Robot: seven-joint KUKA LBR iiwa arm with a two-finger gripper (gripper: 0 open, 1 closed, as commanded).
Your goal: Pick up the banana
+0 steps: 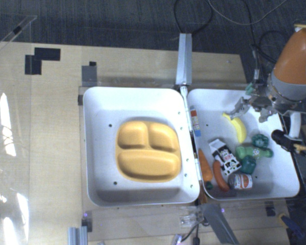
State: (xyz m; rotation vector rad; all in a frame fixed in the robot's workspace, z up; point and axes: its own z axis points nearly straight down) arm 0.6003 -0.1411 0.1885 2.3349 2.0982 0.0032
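The yellow banana (239,128) lies in the right bin (214,106), in its upper middle, curving from upper left to lower right. My gripper (251,111) hangs just beyond the banana's upper end, at the bin's far right side, under the arm's orange band. Its fingers stand spread apart, with one fingertip (237,107) close to the banana's top end and the other off to the right. Nothing sits between them, and the banana rests on the bin floor.
Below the banana lie a black-and-white carton (225,156), green items (255,150), a can (240,181), a carrot (206,170) and a red sausage (220,180). A tube (194,121) lies along the divider. The left bin (97,152) holds a yellow compartment plate (148,150).
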